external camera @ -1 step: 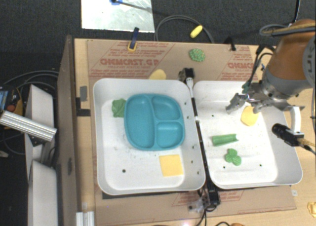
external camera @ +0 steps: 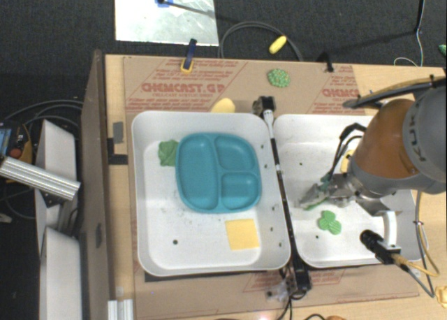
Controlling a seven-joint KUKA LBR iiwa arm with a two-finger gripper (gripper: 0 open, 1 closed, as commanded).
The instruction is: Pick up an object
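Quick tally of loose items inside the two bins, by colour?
Green: 2, a leafy piece in the left bin, another in the right bin
Blue: 1, divided plate
Yellow: 1, square block
Total: 4

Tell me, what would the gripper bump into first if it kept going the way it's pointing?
Probably the right bin's white floor: the gripper points left and downward. Depth is hard to judge.

bins x2 | blue tray x1 | yellow sq x1 | green bits x3
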